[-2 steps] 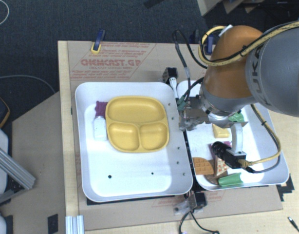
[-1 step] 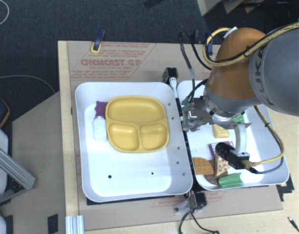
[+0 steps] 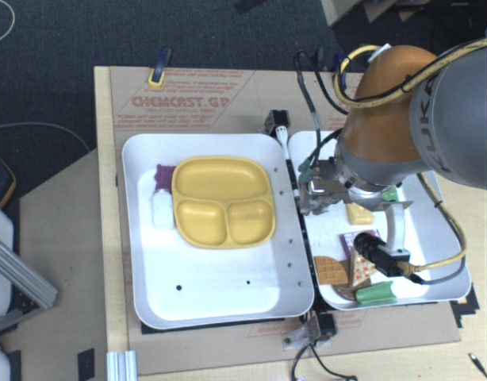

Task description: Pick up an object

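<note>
My gripper (image 3: 316,190) hangs over the left side of the right bin (image 3: 443,290), close to the wall between the two bins. The arm's orange band and grey wrist cover much of that bin. Below the gripper lie a brown waffle-patterned piece (image 3: 331,271), a purple and red packet (image 3: 361,262) and a green cylinder (image 3: 376,294). A pale yellow wedge (image 3: 359,213) sits just right of the gripper, and a bit of a green thing (image 3: 390,194) peeks out from under the wrist. I see nothing held.
The left bin (image 3: 220,288) holds a yellow divided plate (image 3: 224,201), with a purple thing (image 3: 163,177) and a white thing (image 3: 162,209) beside its left rim. Cardboard (image 3: 188,98) lies under both bins.
</note>
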`<action>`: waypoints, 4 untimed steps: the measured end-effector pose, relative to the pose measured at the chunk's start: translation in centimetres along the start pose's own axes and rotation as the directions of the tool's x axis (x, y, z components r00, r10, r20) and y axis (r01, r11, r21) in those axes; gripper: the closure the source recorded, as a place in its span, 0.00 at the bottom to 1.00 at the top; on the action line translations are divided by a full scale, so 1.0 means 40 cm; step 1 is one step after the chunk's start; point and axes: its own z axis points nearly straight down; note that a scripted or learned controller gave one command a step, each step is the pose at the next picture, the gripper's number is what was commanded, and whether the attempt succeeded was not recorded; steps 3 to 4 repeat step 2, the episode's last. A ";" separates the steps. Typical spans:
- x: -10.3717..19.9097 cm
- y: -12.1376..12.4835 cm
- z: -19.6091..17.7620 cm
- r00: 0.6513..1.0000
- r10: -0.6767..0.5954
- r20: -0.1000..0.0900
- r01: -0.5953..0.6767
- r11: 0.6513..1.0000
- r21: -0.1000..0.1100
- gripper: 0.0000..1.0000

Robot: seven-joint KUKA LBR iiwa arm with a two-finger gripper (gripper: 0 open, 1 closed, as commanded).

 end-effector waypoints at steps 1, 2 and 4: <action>0.009 0.026 0.009 1.000 -0.001 0.001 0.001 1.000 -0.005 1.00; -0.004 0.034 -0.036 1.000 -0.001 0.001 0.001 1.000 -0.007 1.00; -0.004 0.034 -0.036 1.000 -0.001 0.001 0.001 1.000 -0.007 1.00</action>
